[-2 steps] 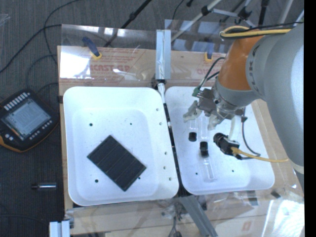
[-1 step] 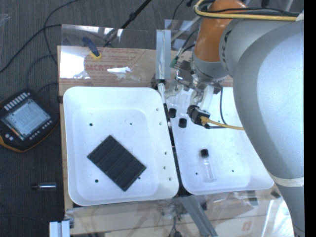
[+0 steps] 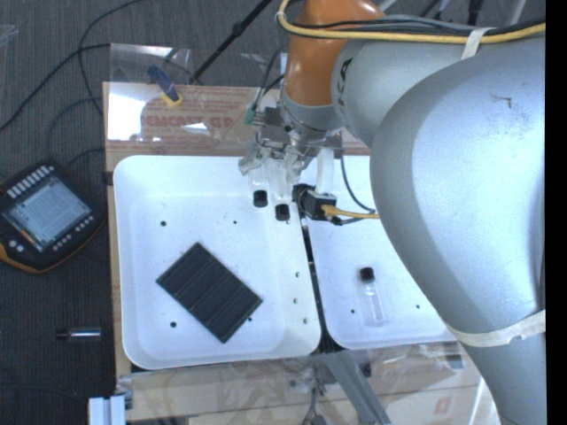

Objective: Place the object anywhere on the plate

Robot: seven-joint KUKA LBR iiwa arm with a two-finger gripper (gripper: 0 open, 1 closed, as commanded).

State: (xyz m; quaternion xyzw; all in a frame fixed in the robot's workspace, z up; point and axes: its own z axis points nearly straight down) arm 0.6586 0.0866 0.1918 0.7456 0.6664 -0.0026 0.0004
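With gripper (image 3: 271, 204) hanging over left bin's (image 3: 142, 343) far right corner, fingers apart and gripping nothing: one dark ribbed plate (image 3: 209, 291) in left bin, one clear vial (image 3: 371, 297) in right bin (image 3: 341, 321).

Wooden bench (image 3: 133, 118), two white bins (image 3: 142, 228) side by side

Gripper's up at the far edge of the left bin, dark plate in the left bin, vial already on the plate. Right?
Not quite. The camera view shows the vial lying in the right bin, not on the plate. The rest holds: gripper at the left bin's far edge, plate in the left bin.
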